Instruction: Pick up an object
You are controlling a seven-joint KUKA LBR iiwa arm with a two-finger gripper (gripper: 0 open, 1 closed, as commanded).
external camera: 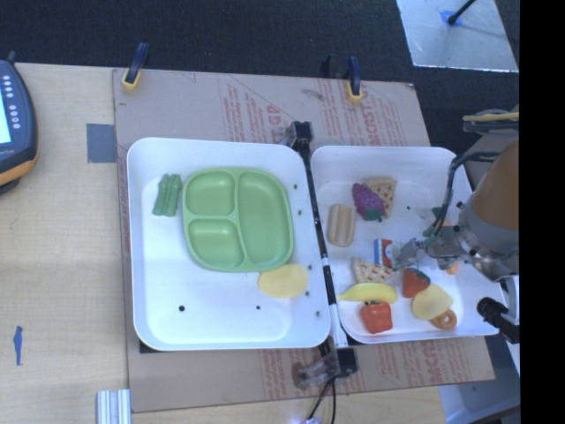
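red pepper (377, 315): nearest us in the right bin (399, 155), beside the banana (368, 292).
strawberry (415, 282): just under the gripper (413, 253); we'd descend straight, centred on it.
jaws: we cannot tell if open or closed.

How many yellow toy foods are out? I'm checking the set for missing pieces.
3: a yellow chip-like piece in the left bin below the green plate; a banana and a lemon-like piece in the right bin. The arm may hide others.
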